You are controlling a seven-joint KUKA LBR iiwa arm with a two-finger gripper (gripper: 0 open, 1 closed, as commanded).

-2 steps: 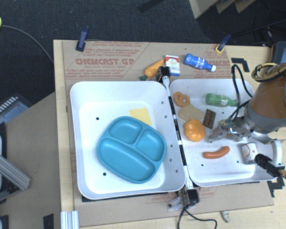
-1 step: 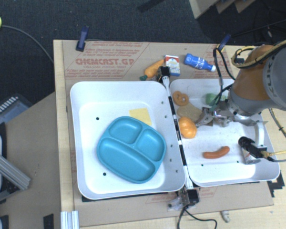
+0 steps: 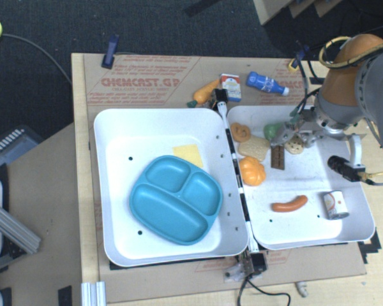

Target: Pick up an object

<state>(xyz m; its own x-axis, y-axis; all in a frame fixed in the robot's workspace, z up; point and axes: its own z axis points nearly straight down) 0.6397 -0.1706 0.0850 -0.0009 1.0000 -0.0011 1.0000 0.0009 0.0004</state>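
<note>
My gripper (image 3: 292, 134) hangs over the back of the right bin (image 3: 306, 234), reaching in from the right. Just to its left lies a small green item (image 3: 272, 131). A round pale cookie (image 3: 297, 147) sits right below the gripper, and a brown bar (image 3: 277, 157) lies beside it. Further left in the same bin are a small donut (image 3: 241, 132), a pale slice of bread (image 3: 255, 148) and an orange (image 3: 252, 171). A sausage (image 3: 288, 204) and a small can (image 3: 334, 204) lie near the front. Nothing shows between the fingers.
The left bin (image 3: 115, 171) holds a blue divided plate (image 3: 175, 199) and a yellow slice (image 3: 189, 153). Behind the bins on the board lie a blue bottle (image 3: 267, 83), a small carton (image 3: 230, 87) and a carrot (image 3: 206, 93).
</note>
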